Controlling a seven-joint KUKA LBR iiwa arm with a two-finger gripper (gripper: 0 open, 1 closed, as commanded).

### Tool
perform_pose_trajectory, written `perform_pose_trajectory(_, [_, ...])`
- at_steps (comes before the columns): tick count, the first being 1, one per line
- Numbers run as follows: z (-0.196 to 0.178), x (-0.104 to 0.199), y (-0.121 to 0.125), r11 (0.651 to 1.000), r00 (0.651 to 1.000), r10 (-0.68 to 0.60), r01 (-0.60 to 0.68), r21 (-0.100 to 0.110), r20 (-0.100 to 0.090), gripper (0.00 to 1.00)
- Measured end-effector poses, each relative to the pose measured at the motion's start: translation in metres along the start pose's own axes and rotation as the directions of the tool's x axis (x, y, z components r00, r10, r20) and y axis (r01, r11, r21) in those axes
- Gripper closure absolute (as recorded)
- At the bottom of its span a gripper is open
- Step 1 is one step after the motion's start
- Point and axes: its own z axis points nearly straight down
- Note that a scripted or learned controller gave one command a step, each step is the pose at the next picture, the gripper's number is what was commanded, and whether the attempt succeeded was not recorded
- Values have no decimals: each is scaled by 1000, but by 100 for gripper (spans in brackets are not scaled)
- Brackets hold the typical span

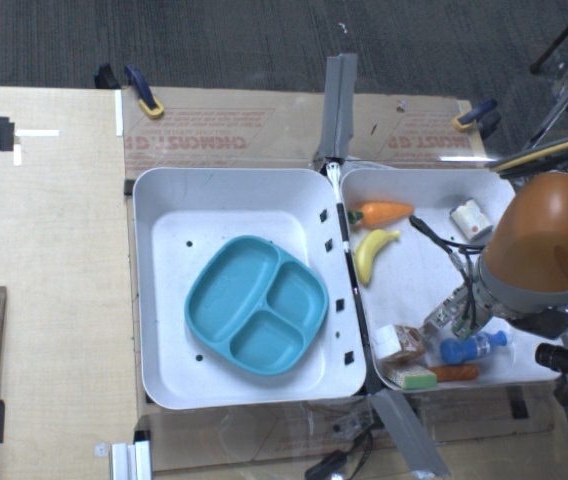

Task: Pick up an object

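Pale wooden surface (pixel 44 268) with two white bins, arm (pixel 539 238) bent low over right bin (pixel 414 268), tool (pixel 452 316) grip state unclear, just above blue bottle (pixel 472 347), banana (pixel 372 251) and carrot (pixel 384 211) near divider.

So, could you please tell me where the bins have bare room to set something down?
Left bin: bare floor along its top edge above the blue tray. Right bin: a patch between the banana and the arm. Its bottom edge is crowded around the bottle.

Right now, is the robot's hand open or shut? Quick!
Hand: low in the right bin over the blue bottle; open or shut cannot be told.
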Motion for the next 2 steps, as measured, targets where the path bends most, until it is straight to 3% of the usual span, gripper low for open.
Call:
perform_pose_trajectory(1, [-9,-1,0,1000,1000,3,-3,-1,1,100])
perform_pose_trajectory(2, [-11,-11,-5,1000,1000,16,-16,-1,24,0])
